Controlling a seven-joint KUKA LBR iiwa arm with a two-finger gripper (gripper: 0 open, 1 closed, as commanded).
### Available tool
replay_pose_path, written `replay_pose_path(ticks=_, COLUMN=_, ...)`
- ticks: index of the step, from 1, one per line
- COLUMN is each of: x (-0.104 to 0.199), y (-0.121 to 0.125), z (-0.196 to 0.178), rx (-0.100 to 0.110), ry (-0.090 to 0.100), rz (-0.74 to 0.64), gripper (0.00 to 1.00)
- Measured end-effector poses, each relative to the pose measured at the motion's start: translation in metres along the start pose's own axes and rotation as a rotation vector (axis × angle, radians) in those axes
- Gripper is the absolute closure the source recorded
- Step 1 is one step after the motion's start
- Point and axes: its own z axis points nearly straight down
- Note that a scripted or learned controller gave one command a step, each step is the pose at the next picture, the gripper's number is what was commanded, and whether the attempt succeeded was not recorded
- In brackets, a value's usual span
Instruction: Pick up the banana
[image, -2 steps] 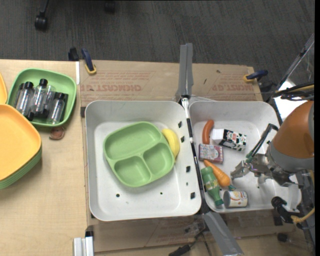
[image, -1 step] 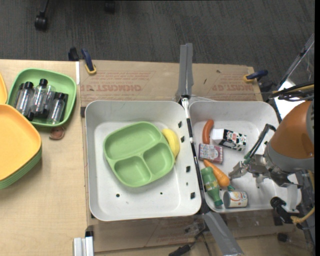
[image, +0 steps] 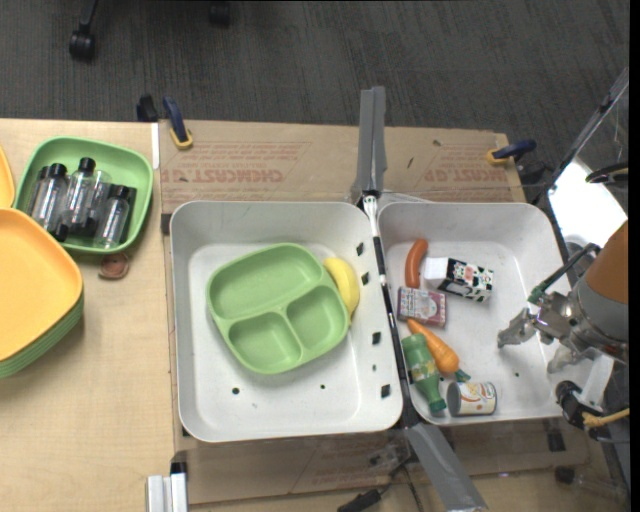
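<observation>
The yellow banana (image: 343, 283) lies in the left bin (image: 200, 400), tucked against the right rim of a green divided plate (image: 275, 308) near the wall between the bins. My gripper (image: 528, 335) hovers low at the right side of the right bin (image: 520, 225), far to the right of the banana, with nothing visibly in it. The arm's wrist partly hides the gripper.
The right bin holds a red sausage (image: 416, 262), a milk carton (image: 464, 279), a pink packet (image: 421, 305), a carrot (image: 436, 347), a green bottle (image: 421, 372) and a can (image: 471, 398). Left of the bins stand orange plates (image: 35, 300) and a green tray of bottles (image: 85, 195).
</observation>
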Motion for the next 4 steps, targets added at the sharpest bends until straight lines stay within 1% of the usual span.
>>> replay_pose_path(ticks=1, x=0.04, y=-0.027, z=0.002, rx=-0.005, ry=-0.013, rz=0.122, gripper=0.0)
replay_pose_path(ticks=2, x=0.003, y=-0.005, z=0.001, rx=-0.002, ry=-0.007, rz=0.189, gripper=0.0)
replay_pose_path(ticks=3, x=0.032, y=-0.022, z=0.002, rx=-0.006, ry=-0.013, rz=0.296, gripper=0.0)
replay_pose_path(ticks=4, x=0.001, y=-0.003, z=0.0, rx=0.0, ry=-0.005, rz=0.35, gripper=0.0)
